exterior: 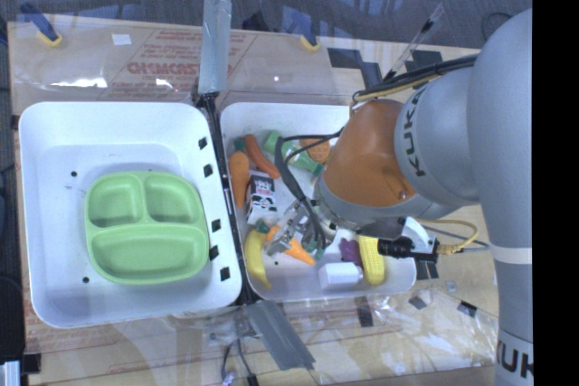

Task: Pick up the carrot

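The carrot [239,178] is a long orange piece lying along the left wall of the right bin [298,115], its tip pointing toward the front. My gripper [294,235] is low in the same bin, to the right of the carrot and nearer the front, apart from it. The orange wrist band [366,163] hides much of the bin's middle. A small orange piece [302,256] lies just under the gripper; I cannot make out what it is.
Around the gripper lie a yellow banana [256,259], a corn cob [371,258], a white block [339,274], a white printed carton [262,194] and a red-orange stick [263,156]. The left bin [45,140] holds a green divided plate [145,226].
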